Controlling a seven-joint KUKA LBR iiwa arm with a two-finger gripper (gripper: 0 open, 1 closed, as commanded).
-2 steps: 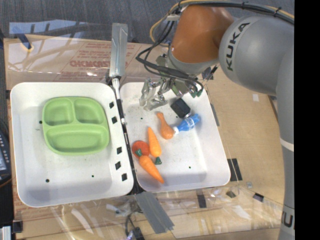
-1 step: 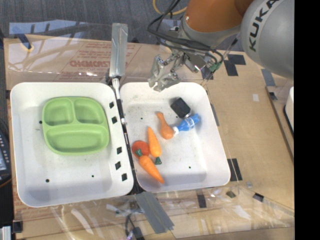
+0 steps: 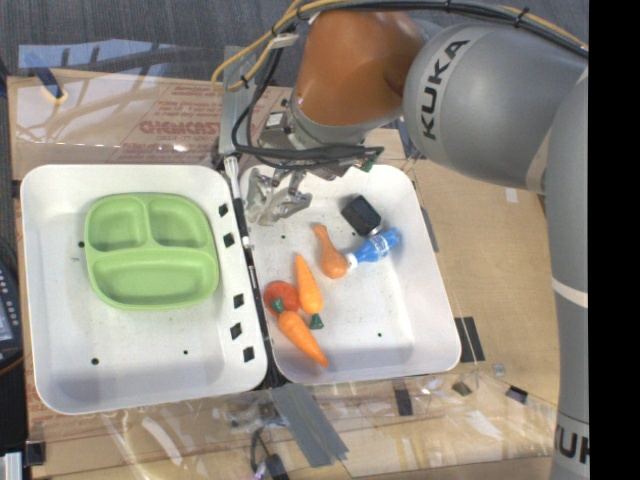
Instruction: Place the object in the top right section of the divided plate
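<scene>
The pincer point(image 3: 278, 196) hangs over the right bin's point(image 3: 425, 318) far-left corner — whether released or clenched, I cannot tell — green divided plate point(image 3: 150, 250) left.

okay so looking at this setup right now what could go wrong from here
The carrots and the tomato lie bunched together in the right bin, so a grasp may catch two or nudge one aside. The gripper hangs close to that bin's left wall and could clip it while crossing to the green divided plate.
</scene>
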